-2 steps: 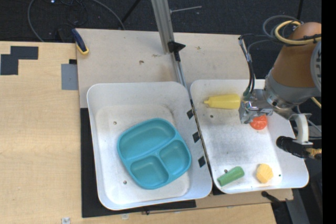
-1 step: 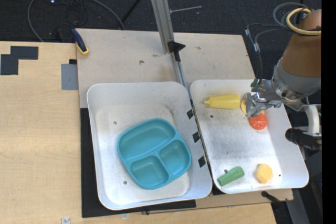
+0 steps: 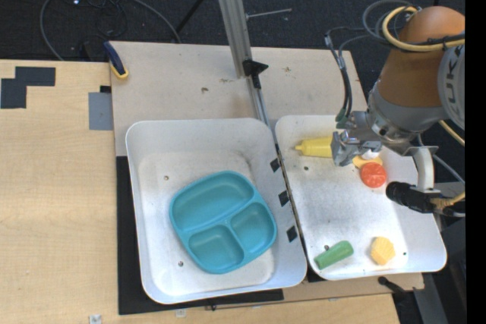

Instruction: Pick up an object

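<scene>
Jaws [image 3: 346, 153] beside yellow bottle [image 3: 314, 147] in right bin [image 3: 425, 258].

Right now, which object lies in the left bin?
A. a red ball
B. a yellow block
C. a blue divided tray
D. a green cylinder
C: the blue divided tray lies in the left bin, while the small coloured items sit in the right bin.
</scene>
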